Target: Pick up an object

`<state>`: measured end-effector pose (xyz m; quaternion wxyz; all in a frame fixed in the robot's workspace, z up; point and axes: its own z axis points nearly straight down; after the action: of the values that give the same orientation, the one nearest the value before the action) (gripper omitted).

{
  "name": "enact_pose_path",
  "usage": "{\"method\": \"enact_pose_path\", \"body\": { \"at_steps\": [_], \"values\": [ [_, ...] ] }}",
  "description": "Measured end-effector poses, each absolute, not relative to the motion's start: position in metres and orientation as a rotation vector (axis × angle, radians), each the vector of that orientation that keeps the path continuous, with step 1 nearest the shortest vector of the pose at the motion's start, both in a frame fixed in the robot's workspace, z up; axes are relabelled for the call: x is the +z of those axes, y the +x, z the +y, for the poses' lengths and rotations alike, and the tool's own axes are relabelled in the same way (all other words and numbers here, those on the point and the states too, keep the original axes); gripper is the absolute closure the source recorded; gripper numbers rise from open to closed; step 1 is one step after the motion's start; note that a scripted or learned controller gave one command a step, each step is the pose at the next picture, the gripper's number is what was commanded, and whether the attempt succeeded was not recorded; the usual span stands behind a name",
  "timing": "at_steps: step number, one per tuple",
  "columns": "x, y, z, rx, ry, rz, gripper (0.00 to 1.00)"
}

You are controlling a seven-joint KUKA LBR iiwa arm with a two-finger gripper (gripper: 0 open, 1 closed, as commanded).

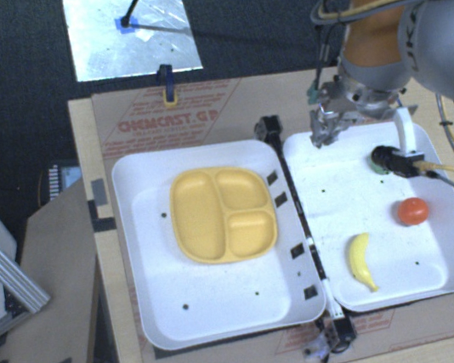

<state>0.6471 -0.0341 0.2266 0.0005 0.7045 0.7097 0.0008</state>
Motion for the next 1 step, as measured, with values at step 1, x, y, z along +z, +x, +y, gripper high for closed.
{"method": "enact_pose_path", "body": {
  "at_steps": [1],
  "values": [
    [0.2161,0.6337,0.015,0.001,2.213,2.231,1.0]
  ]
}}
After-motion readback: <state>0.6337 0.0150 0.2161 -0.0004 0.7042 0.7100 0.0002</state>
